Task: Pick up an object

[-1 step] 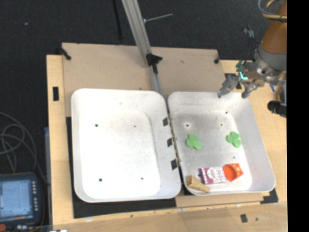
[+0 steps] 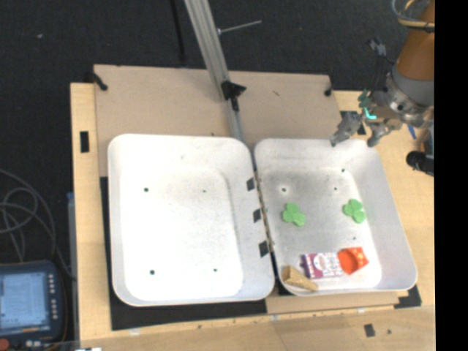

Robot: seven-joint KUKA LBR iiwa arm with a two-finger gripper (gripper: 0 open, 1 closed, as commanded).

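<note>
The pincer (image 2: 357, 131) hangs over the far right corner of the right bin (image 2: 387, 189), its 2 fingers spread wide and holding nothing. The 2 green pieces (image 2: 293, 214) (image 2: 355, 210) lie apart in the middle. The purple carton (image 2: 321, 265), red block (image 2: 353, 259) and tan piece (image 2: 298, 276) sit at the near edge, well away from it.

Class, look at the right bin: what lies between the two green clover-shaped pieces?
Nothing: in the camera view, the stretch between the left green piece and the right green piece is bare white bin floor.
</note>
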